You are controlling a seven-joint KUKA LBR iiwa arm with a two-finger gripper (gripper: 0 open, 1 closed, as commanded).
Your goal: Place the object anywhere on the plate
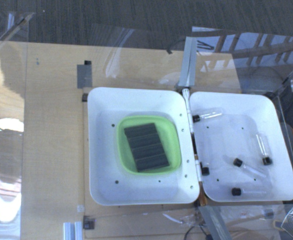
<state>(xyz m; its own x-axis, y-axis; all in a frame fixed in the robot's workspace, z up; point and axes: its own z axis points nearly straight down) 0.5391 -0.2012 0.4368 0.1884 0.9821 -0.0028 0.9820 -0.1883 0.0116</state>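
Two white bins (106, 189) sat side by side on the wooden bench (51, 134). At the left bin's centre, a dark ridged block (146, 147) lay on the green plate (124, 159). Clear black-capped tubes (262, 148) were scattered across the right bin.

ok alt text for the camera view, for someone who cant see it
A dark ridged block lies on a green plate in the left white bin. The right white bin holds several clear tubes with black caps, scattered.

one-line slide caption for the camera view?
Dark ridged block lies on green plate in left bin; clear black-capped tubes scattered in right bin.
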